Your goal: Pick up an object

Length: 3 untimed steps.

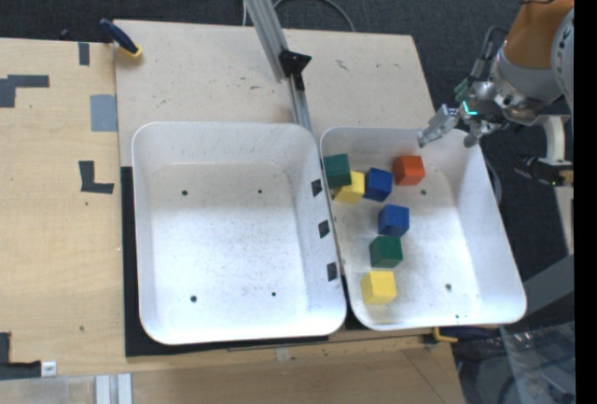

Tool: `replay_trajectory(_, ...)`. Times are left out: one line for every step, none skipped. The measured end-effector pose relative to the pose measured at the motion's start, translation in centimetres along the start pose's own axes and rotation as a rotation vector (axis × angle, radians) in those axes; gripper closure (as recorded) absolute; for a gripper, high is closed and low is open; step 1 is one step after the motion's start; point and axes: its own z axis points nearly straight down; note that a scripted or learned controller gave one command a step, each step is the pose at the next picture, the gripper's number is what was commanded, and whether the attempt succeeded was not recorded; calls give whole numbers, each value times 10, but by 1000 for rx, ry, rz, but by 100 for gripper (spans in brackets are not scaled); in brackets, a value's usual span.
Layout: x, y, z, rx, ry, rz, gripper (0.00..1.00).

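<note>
Several small cubes lie in the right bin (485, 234): a green cube (337, 170) and a yellow cube (351, 189) by its left wall, a blue cube (378, 184), an orange-red cube (409, 170), a second blue cube (394, 219), a second green cube (385, 251) and a second yellow cube (379, 285) nearer the front. My gripper (451, 125) hangs over the bin's far right corner, to the right of the orange-red cube and above it. Its fingers are spread apart with nothing between them.
The left bin (159, 206) stands beside the right one, sharing a middle wall. A slanted metal post (264, 15) rises from behind the bins. A blue and yellow clamp (121, 37) lies on the bench at far left.
</note>
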Motion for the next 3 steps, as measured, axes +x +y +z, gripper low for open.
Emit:
replay_trajectory(0, 1, -3, -4, -2, -1, 0)
replay_trajectory(2, -3, 62, 2, -1, -1, 0)
replay_trajectory(3, -3, 109, -2, -1, -1, 0)
